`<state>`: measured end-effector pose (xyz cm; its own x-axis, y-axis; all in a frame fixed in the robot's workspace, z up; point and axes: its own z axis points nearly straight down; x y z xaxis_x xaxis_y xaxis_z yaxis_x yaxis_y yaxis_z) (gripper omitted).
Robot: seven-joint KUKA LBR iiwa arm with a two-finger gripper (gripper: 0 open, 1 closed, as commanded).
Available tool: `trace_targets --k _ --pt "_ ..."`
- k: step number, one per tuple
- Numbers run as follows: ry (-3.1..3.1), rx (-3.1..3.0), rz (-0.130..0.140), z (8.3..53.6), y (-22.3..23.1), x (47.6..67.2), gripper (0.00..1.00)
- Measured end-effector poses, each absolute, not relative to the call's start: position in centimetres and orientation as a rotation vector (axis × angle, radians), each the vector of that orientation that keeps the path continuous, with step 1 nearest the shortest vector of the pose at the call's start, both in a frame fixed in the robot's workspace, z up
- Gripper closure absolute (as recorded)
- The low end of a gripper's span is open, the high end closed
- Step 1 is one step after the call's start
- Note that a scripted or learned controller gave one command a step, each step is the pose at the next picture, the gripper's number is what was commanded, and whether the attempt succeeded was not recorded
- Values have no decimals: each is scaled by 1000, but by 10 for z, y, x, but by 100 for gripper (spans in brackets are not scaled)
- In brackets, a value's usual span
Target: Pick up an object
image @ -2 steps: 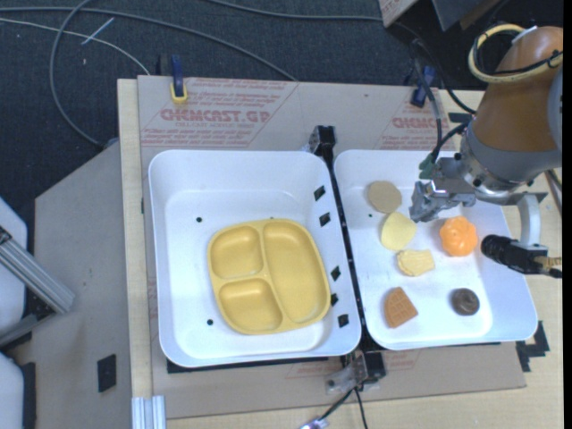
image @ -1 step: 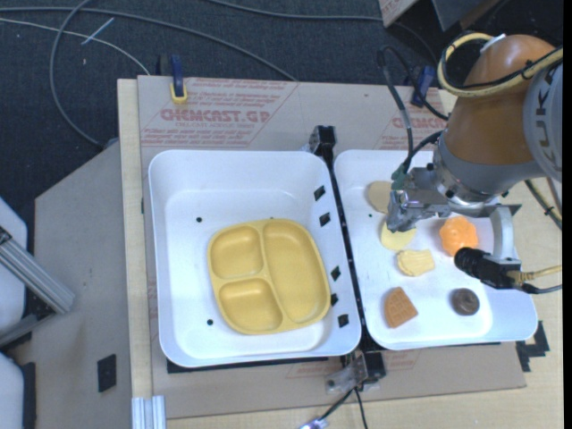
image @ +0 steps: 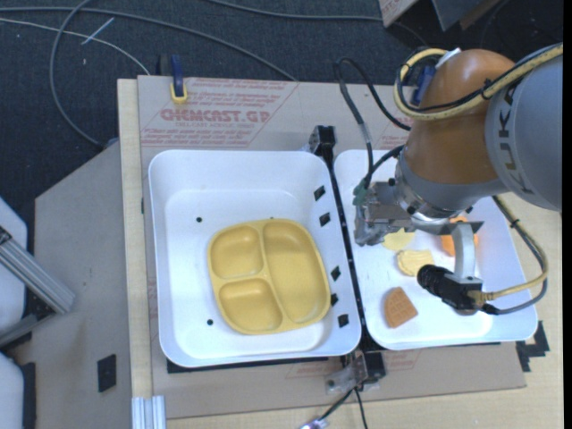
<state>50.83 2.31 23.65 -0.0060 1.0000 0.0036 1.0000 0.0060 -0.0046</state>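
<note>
Nearest the lens, at the tabletop's [image: 268,391] front edge, a metal clamp [image: 357,374] pins the two white bins. Just beyond it, in the right bin [image: 509,324], an orange-brown chunk [image: 400,307] lies on the near side of the fingers [image: 371,226] and apart from them. Two pale yellow pieces [image: 411,259] sit closer, just beside them, and an orange piece [image: 462,239] peeks out under the wrist. Whether the fingers are open or closed I cannot tell, as the arm's [image: 465,132] grey and orange bulk hangs over them. Nothing is visibly gripped, so the step looks like the descent onto a target, not yet a lift. The next move calls for settling squarely over one piece, probably a yellow one, clear of the bin wall between the trays. Across that wall from the fingers, the left bin [image: 170,239] holds a yellow divided plate [image: 266,275]. Farther off, printed cardboard [image: 223,114] and a blue clamp [image: 178,79] give way to dark floor [image: 268,16] with loose cables [image: 71,34].
</note>
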Motion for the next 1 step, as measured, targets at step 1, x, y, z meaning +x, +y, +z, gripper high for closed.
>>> trace_targets --k 1 --pt "-2224 -2212 2 233 66 499 100"
